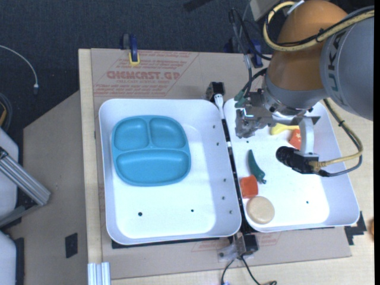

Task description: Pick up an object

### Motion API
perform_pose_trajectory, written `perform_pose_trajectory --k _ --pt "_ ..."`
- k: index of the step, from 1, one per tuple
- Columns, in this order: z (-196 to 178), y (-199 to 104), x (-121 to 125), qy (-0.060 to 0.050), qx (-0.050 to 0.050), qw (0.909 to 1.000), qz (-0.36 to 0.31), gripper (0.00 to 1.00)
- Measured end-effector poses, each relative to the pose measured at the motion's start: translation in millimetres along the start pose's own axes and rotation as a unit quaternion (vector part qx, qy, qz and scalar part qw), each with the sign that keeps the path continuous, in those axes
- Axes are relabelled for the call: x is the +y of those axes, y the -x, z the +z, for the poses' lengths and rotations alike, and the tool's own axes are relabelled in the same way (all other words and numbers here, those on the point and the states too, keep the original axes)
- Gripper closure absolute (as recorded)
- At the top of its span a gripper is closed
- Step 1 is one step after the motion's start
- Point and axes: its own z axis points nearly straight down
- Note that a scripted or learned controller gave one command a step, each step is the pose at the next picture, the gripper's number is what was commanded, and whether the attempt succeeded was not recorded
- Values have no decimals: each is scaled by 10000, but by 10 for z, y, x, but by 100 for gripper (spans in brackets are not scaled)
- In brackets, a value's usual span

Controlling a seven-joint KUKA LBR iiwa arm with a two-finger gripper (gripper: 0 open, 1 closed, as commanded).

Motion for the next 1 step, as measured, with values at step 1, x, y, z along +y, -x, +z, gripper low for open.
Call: perform_pose_trajectory --k 1 --pt "193 -555 -15 -25 -4 10000 -4 100"
